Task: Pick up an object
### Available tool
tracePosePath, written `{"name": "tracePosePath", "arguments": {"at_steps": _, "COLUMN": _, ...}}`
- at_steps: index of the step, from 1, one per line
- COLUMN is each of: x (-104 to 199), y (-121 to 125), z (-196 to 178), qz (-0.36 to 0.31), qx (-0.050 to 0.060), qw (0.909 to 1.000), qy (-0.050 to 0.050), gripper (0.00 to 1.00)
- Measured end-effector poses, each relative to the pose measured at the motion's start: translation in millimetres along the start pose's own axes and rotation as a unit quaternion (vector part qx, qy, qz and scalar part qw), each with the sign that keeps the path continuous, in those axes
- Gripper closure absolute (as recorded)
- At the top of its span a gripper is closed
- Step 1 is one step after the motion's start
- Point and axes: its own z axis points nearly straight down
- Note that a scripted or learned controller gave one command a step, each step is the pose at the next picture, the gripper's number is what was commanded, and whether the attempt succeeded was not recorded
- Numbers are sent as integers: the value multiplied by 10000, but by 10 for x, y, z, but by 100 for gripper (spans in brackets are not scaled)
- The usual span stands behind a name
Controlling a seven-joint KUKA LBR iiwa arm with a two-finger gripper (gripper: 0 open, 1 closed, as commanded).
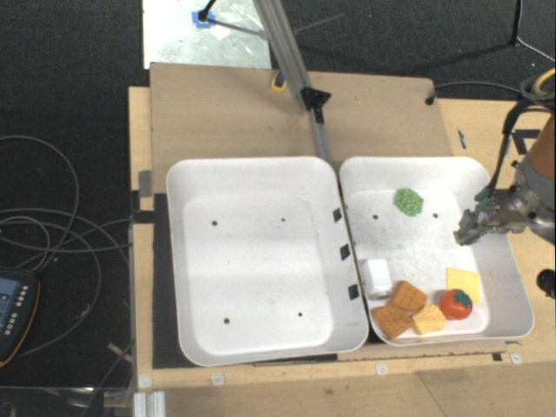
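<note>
Camera view: I see dark two-finger gripper [466, 230] over right white bin [434, 170], near its right wall; finger opening: cannot tell. Nothing visibly held. Nearest candidate: yellow wedge-shaped block [463, 281], just below gripper, beside red tomato-shaped toy [456, 303]. I judge wedge light, rigid, smooth; grip across flat parallel faces. Green crumpled lump [408, 201] lies apart, upper area.

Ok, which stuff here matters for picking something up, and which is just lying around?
For the job:
gripper
right white bin
green leafy lump
red tomato
yellow wedge
white block
brown waffle pieces

Lying about:
left white bin
grey tripod pole
black cables
</note>
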Motion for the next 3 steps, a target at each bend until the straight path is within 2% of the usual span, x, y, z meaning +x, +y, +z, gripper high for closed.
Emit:
{"name": "tracePosePath", "arguments": {"at_steps": 1, "x": 431, "y": 32, "z": 48, "qz": 7, "qx": 0, "qw": 10000, "qy": 0, "gripper": 100}}
{"name": "tracePosePath", "arguments": {"at_steps": 3, "x": 1489, "y": 214, "z": -23, "qz": -2, "qx": -2, "qw": 10000, "qy": 2, "gripper": 100}}
